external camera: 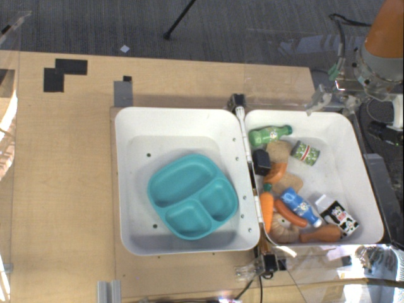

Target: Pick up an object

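Objects crowd the right bin (353, 137), taken here as the landmark. At its near edge lie a sausage (320, 234) and a black-and-white carton (343, 218). Just beyond them sit a blue bottle (301, 206) and an orange carrot (267, 208), the carrot against the bin's left wall. Farther in rest a small green can (305, 151) and a green bottle (269, 134) near the far wall. Left of the right bin, touching it, the left bin (126, 169) holds a teal divided plate (192, 196). Beyond the right bin's far right corner stands the arm (384, 40), over the bench (63, 188). State of the jaws: cannot tell.
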Controlling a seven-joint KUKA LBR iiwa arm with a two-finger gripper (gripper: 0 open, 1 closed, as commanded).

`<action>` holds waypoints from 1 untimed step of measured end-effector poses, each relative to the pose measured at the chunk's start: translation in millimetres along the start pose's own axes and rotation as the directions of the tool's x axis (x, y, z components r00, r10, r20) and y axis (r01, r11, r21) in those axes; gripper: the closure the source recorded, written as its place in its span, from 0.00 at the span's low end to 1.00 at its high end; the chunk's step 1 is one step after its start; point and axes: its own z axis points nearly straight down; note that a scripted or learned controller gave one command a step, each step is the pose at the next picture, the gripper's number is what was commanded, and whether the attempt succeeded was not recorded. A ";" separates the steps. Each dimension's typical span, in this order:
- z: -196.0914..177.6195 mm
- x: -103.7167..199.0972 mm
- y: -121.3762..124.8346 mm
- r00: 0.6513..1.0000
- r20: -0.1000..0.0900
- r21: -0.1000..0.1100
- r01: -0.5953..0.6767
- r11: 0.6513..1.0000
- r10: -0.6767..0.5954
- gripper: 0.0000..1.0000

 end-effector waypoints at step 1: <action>128.4 -11.3 -40.8 0.956 -0.004 0.007 0.295 0.956 -0.295 0.00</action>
